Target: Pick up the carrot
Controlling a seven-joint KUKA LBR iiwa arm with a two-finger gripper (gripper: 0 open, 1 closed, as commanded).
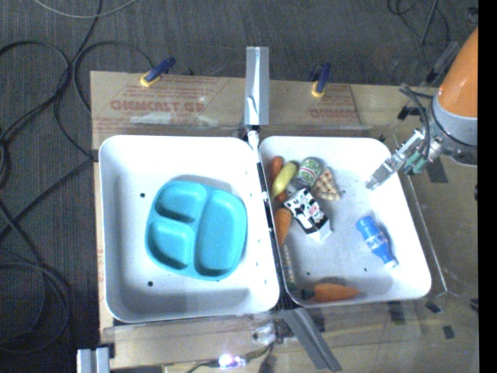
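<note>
Pick not yet begun, as I judge it: my gripper hangs over the upper right part of the right bin, nothing between the fingers, and whether they are spread or pressed together I cannot tell at this size. Target: the carrot lies on its side on the bin floor close to the near wall, tip pointing right, well apart from where I am. A second orange piece leans against the left wall of the same bin, just beside the black-and-white carton; it could also be a carrot (I cannot settle which one the task means, but the one by the near wall lies free and looks the easier take). Everything remains: travel across the bin, descend, close on it, lift. Right bin contents otherwise: a yellow banana-like piece near the top left corner with a small orange-red item touching it on the left, a green-topped can just right of the yellow piece, a pizza-slice toy beside the can, and a blue bottle lying alone toward the right side. The cluster in the left corner is tightly packed, pieces touching. Left bin: holds one blue compartment tray, three sections, sitting roughly in the middle
</note>
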